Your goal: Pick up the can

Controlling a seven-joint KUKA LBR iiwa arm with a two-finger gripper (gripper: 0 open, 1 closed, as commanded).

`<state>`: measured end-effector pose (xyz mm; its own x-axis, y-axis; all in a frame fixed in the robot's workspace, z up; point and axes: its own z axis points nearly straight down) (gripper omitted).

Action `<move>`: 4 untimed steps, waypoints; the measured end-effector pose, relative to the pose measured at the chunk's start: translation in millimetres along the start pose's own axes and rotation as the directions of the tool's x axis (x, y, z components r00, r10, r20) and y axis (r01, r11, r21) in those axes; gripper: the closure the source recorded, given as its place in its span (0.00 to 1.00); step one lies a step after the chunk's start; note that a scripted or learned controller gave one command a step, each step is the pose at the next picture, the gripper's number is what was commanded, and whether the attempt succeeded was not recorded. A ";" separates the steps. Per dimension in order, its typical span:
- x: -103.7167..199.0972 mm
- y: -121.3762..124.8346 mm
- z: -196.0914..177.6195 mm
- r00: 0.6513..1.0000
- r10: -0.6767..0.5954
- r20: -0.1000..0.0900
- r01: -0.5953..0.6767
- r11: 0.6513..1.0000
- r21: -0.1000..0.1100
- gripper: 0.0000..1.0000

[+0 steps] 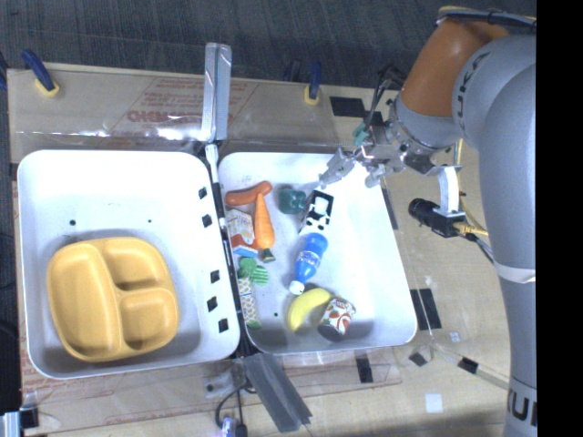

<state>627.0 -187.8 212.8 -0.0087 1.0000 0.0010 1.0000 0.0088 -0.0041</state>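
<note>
Can (336,318) lies beside the banana (307,307); the hand (351,165) hovers, spread apart.

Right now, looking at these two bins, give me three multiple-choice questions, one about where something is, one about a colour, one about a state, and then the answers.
1. Where does the yellow tray lie?
A. in the left bin
B. in the right bin
C. on the bench outside the bins

2. What colour is the bottle beside the banana?
A. red
B. blue
C. black

3. How does the carrot lie?
A. standing on end
B. flat on the bin floor
C. lifted between the gripper's fingers

Answers:
1. A, the tray rests on the floor of the left bin.
2. B, its body is blue with a white cap.
3. B, it lies flat in the right bin, with the gripper up at that bin's top edge, away from it.
</note>
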 end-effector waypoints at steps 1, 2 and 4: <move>-19.9 30.4 111.4 0.998 0.057 0.000 -0.057 0.998 0.001 0.00; -17.3 31.9 100.3 0.999 0.048 0.000 -0.048 0.999 0.001 1.00; 119.8 -2.5 11.1 0.858 0.514 0.000 -0.514 0.858 -0.001 1.00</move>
<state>623.4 -68.0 201.8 0.5065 0.8622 -0.0008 0.8622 -0.5065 -0.0033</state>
